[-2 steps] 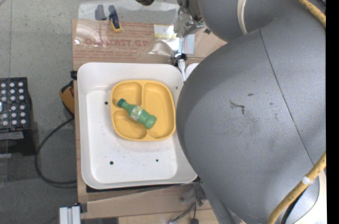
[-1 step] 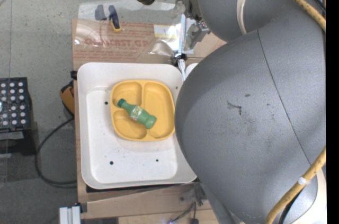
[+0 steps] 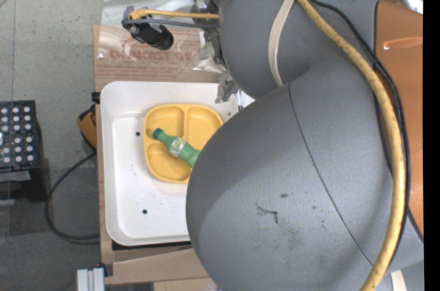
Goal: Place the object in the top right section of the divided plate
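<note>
Gripper (image 3: pixel 225 84) sits at the upper right corner of the white bin (image 3: pixel 111 173), mostly covered by the grey arm (image 3: pixel 309 145). Only some metal bits poke out under the wrist, so I can't tell if it's open or closed. Nothing is visibly held.

Green bottle (image 3: pixel 176 146) lies flat on the yellow divided plate (image 3: pixel 165 169), well apart from the gripper. Its long axis runs diagonally, w/ the cap end pointing to upper left of frame and the base end to lower right. The base reaches the arm's edge, which may cover its last bit. It looks like a small toy bottle: bright green, narrow neck, w/ a pale shiny label band around the mid-body. The neck is near the ridge under the plate's upper left section. The body runs across the mid-plate over the larger lower section. It isn't in the upper right section, which shows as bare yellow right next to the arm.

The plate sits inside the bin, toward its upper half, w/ its right side hidden under the arm. The bin floor has a couple of dark specks (image 3: pixel 144 212).

A clear plastic bag (image 3: pixel 137 61) w/ red print lies just beyond the bin's top edge. A black block (image 3: pixel 17 138) w/ a grid of pale dots stands off to the left, w/ a dark cable (image 3: pixel 58 217) looping on the floor between it and the bench.
</note>
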`<state>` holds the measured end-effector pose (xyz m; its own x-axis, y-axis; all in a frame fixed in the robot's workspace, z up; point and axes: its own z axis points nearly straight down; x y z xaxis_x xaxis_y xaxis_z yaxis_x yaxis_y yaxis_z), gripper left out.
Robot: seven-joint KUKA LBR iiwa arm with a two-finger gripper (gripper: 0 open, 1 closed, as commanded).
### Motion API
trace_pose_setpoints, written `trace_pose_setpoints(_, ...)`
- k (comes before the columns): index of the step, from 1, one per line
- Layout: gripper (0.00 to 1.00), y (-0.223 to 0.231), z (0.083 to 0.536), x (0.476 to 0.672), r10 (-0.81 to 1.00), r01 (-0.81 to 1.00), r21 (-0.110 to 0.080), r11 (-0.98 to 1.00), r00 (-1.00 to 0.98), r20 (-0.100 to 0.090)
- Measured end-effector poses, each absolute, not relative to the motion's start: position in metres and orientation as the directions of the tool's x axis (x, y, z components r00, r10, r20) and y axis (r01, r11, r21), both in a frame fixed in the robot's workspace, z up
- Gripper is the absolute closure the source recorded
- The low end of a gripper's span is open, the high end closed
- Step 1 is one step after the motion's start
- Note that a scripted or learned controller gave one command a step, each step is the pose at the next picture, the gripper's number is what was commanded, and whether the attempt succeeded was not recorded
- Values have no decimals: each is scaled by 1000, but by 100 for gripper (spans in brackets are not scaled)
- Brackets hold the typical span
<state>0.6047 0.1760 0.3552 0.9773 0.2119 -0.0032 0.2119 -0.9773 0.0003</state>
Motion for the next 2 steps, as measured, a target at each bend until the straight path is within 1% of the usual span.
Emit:
trace_pose_setpoints(1, 0, 121, 245, 667, 409, 409, 3, -913, 913, -5)
trace_pose_setpoints(2, 0, 108, 379, 639, 489, 489, 3, -872, 872, -2)
